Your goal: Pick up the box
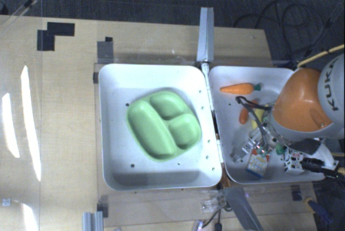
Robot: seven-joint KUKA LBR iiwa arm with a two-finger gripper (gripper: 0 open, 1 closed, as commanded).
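A small blue and white box (257,166) with an orange patch lies near the front edge of the right bin (232,170). My gripper (255,144) hangs low over the bin, right behind and above the box, at the end of the arm's orange band (302,101). The gripper's metal parts and cables overlap the box's top end, and whether they touch it is hidden.
A carrot (237,88) lies at the back of the right bin, and a small orange piece (243,115) sits left of the gripper. A black-and-white item (294,162) rests at the front right. The left bin (113,127) holds a green divided plate (163,124).
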